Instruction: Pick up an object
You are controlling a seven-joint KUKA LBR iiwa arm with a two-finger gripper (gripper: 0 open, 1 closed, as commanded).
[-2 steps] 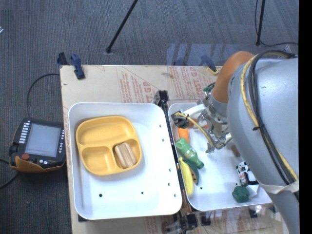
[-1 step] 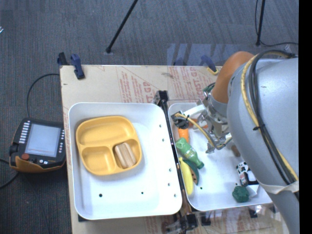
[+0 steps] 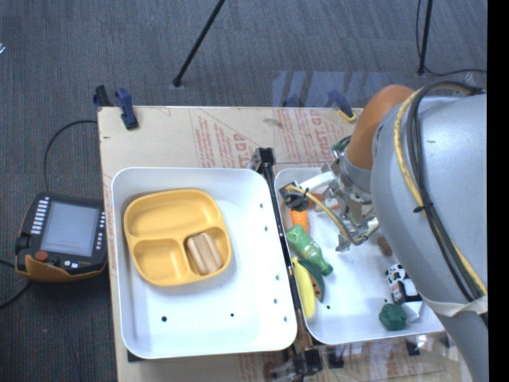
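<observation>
green bottle (image 3: pixel 308 251) lying in the right bin (image 3: pixel 358 329) beside the banana (image 3: pixel 305 290) is what we are judging as target, our gripper (image 3: pixel 354 231) hovering just beside it, its state unclear, needing to descend.

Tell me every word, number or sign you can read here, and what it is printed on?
Red lettering on the cardboard sheet under the two bins: printed upside down in this view and too blurred to read.
Screen of the handheld control pendant left of the bench: too small to read.
Yellow divided plate, green bottle and other items in the bins: no legible text.
</observation>
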